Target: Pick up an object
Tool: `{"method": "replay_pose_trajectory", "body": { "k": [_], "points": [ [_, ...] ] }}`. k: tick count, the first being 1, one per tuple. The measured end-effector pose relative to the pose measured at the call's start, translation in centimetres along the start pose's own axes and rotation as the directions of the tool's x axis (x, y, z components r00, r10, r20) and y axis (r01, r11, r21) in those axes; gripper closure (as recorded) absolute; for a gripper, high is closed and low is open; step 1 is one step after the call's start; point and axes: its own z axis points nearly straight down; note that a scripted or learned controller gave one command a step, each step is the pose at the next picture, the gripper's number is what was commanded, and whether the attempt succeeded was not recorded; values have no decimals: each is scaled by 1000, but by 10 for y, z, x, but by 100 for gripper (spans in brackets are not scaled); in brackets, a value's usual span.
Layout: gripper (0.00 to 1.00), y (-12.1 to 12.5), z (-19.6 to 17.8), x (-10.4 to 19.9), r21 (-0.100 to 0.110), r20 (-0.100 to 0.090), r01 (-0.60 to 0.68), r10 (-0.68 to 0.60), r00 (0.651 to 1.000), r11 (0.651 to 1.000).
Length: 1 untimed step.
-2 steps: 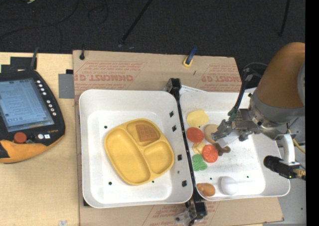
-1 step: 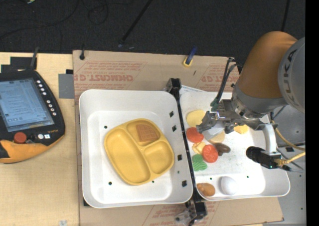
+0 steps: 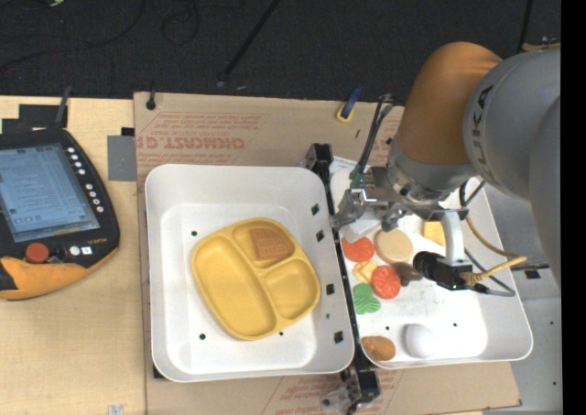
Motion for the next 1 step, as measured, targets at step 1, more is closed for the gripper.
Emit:
{"method": "replay_pose_trajectory", "body": {
  "k": [1],
  "points": [
    [100, 14, -11, 45, 0, -1, 1, -1, 1000, 1000]
  ]
}}
